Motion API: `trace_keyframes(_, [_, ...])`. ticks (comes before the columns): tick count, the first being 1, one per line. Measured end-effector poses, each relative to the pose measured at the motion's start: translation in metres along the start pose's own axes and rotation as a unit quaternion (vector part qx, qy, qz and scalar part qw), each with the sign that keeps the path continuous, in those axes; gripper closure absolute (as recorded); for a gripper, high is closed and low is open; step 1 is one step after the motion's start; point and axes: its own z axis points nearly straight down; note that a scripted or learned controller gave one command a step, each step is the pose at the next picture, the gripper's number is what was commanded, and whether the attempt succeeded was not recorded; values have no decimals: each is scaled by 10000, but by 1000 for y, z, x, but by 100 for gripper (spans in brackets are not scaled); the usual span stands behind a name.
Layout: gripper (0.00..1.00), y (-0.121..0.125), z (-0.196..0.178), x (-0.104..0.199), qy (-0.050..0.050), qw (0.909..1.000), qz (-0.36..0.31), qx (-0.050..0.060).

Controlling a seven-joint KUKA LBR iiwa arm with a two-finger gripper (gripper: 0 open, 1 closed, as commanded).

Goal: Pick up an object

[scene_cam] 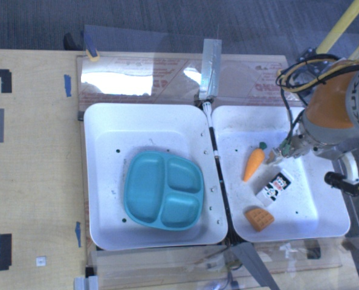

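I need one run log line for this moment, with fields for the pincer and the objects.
pincer: low in right bin, beside carrot, holding nothing seen | black-and-white item, waffle: untouched | left bin: blue divided tray

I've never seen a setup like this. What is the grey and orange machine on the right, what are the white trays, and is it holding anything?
The picture comes from a camera fixed above a bench, looking down at a slant. The grey and orange machine is a robot arm reaching in from the right. Its gripper, a two-finger hand, hangs over the right bin, close to the green end of a toy carrot. Also in that bin lie a small black-and-white packet and an orange waffle-like biscuit. The left bin holds a blue divided plate. Nothing is visibly held.
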Motion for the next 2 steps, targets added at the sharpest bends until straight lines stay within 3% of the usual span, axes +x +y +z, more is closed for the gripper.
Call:
trace_keyframes(1, [0, 0, 1, 0, 3, 10000, 2, 5])
trace_keyframes(2, [0, 35, -2, 47, 12, 9999, -165, 4])
